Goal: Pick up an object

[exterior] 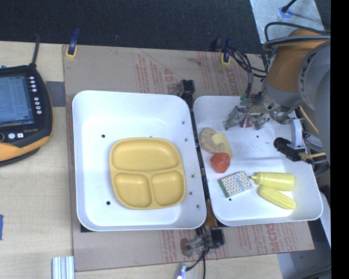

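Camera view looks down on a pale wood bench (29, 214) covered in the middle by a sheet of brown cardboard (134, 68) with faint red print, clipped at its far edge. Beyond the bench lies dark carpet. At the left edge of the bench rests a teach pendant (14, 112) with a lit screen and an orange and black casing.

Two shallow white bins sit side by side on the cardboard. The left bin (90, 115) holds a yellow divided tray (146, 172) with three compartments, lying flat near the middle. The right bin (305, 211) holds the loose items. A beige, rounded toy piece (212, 139) lies near the bin's left wall, with a small red ball-like object (220, 162) touching its near side. Nearer the front edge lies a small patterned card with a green border (235, 184), tilted. Just right of it lie a yellow squeeze bottle (274, 181) on its side and a yellow corn cob (277, 197), close together and roughly parallel.

The grey arm (296, 68) with its orange band reaches in from the right, and the gripper (248, 117) hangs over the far part of the right bin, well apart from the items. Its fingers are spread open and nothing sits between them.
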